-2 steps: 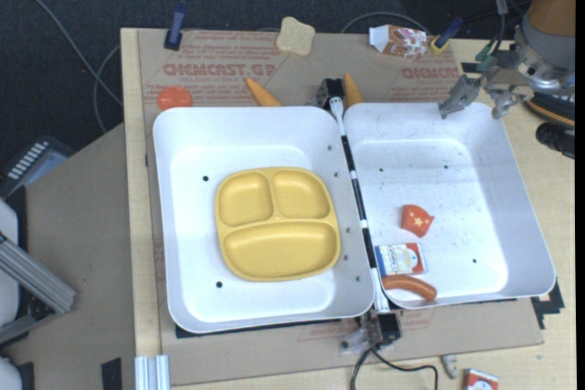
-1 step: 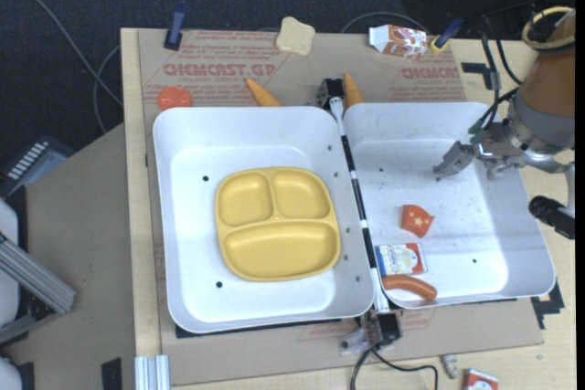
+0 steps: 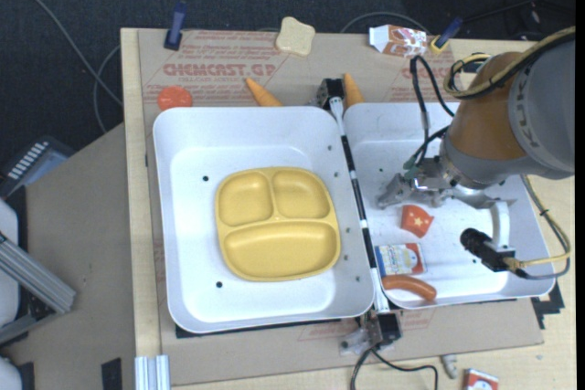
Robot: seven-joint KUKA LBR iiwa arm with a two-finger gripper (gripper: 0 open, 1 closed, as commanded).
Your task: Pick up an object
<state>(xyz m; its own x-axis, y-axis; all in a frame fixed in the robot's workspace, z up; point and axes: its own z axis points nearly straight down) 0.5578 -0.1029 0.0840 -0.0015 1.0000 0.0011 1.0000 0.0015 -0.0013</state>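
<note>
In the right bin (image 3: 384, 128) lie an orange-red block with a pale star (image 3: 416, 219), a small printed carton (image 3: 400, 258) and a toy sausage (image 3: 409, 287) by the front wall. My gripper (image 3: 397, 191) is low in this bin, just up and left of the star block, and nothing shows between its tips. The grey arm with its orange band (image 3: 489, 128) covers the bin's far right part. A yellow divided plate (image 3: 274, 222) sits in the middle of the left bin (image 3: 183, 151).
On the board behind the bins lie a toy bread slice (image 3: 294, 36), a carrot (image 3: 262, 93), an orange disc (image 3: 174, 96), a blue clip (image 3: 175, 26) and a small carton (image 3: 398, 39). Black cables (image 3: 420, 96) hang by the arm.
</note>
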